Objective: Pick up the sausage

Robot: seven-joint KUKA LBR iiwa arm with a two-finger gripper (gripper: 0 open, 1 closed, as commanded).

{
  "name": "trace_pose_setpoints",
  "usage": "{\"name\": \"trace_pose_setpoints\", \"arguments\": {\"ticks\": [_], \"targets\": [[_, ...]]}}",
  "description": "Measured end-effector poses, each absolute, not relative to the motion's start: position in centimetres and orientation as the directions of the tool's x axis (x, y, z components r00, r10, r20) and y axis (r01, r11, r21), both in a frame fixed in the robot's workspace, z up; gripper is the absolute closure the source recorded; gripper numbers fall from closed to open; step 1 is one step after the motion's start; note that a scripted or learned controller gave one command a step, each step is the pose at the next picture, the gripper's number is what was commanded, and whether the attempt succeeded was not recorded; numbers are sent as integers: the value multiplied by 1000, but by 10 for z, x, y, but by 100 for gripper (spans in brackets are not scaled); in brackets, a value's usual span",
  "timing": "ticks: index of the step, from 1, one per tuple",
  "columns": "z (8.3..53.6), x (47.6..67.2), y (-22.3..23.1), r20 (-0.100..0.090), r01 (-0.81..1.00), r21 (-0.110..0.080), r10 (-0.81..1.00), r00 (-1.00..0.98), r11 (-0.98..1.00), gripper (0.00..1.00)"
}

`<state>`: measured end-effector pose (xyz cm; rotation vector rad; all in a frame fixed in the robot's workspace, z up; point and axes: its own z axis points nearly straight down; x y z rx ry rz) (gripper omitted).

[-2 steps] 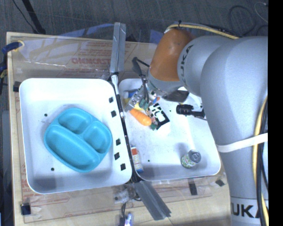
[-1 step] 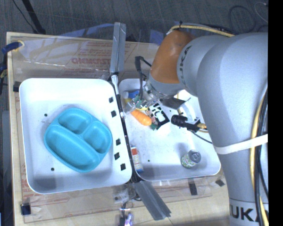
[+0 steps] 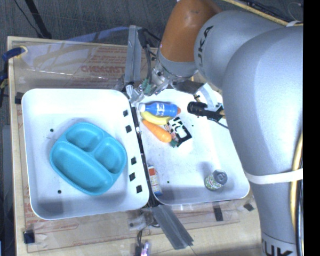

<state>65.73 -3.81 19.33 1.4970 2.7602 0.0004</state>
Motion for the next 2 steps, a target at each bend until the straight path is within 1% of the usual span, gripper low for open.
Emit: {"name": "trace_pose_setpoints", "arguments": {"ticks": [1, 2], "targets": [[191, 649, -5, 2, 385, -1, 385, -923, 923, 100], [192, 642, -60, 1, 266, -1, 266, -964, 964, 100]]}}
